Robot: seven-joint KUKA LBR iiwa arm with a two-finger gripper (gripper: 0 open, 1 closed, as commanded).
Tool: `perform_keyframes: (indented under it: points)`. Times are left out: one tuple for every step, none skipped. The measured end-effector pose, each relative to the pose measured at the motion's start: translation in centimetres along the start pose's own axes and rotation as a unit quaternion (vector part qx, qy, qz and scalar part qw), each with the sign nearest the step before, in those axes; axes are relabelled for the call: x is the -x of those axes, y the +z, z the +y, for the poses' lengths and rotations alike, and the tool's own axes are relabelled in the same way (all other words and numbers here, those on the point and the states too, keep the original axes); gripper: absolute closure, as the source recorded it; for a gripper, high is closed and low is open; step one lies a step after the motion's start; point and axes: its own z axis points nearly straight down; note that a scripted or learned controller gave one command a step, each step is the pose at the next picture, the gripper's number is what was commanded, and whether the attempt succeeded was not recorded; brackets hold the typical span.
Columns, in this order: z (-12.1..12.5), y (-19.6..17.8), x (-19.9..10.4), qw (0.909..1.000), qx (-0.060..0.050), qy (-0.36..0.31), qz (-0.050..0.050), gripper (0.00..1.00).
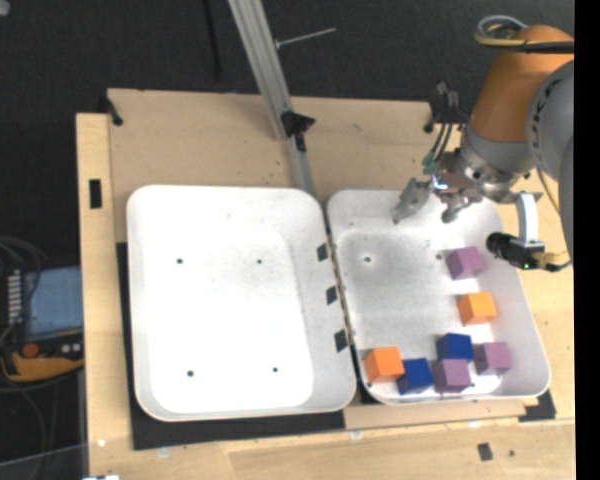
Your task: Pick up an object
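Gripper [430, 204] open, holding nothing, at right bin's [352, 268] 12 o'clock; purple block [465, 262] nearest, at 4 o'clock.

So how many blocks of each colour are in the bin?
Purple blocks: 3
Orange blocks: 2
Blue blocks: 2
Total: 7, all in the right bin.
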Motion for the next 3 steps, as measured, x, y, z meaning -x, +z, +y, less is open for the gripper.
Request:
perform_keyframes:
  points:
    - [0.8,4.9,0.6,1.0,0.0,0.0,0.0,0.0]
    - [1.0,3.4,0.7,1.0,0.004,0.0,-0.002,1.0]
    - [0.8,-1.1,0.4,1.0,0.005,0.001,0.0,1.0]
